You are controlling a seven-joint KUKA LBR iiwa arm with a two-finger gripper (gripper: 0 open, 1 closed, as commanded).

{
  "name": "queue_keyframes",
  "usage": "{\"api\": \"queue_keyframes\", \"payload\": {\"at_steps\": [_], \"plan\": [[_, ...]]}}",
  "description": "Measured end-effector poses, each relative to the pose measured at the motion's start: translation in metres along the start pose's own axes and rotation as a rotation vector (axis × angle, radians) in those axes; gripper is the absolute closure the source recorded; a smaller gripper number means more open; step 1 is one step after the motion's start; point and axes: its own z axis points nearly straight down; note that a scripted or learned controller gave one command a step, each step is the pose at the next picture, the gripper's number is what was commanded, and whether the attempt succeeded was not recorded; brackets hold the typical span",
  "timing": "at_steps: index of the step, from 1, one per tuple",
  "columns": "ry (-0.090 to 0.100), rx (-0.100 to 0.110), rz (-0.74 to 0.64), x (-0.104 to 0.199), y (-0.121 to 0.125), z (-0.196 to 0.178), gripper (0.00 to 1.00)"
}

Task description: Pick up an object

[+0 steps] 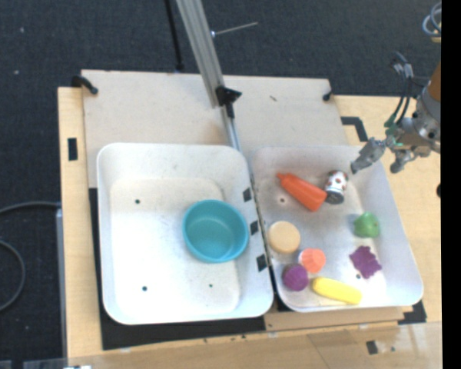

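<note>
I'm hovering the gripper (383, 154), spread open and holding nothing, just outside the right bin (406, 252), near its upper right corner. The orange carrot (302, 191) is lying inside; I judge descent comes next.

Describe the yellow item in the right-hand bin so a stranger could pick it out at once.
Look at the right bin, the one crowded with small toys, and go to its near edge. The yellow toy lies flat there, just right of a purple ball and below a small orange piece. It is the only yellow thing, long and rounded like a banana.
</note>
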Motion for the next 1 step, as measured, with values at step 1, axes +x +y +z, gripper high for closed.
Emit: {"api": "queue_keyframes", "payload": {"at_steps": [1], "plan": [[-0.001, 0.001, -0.001, -0.0004, -0.0001, -0.0001, 0.0]]}}
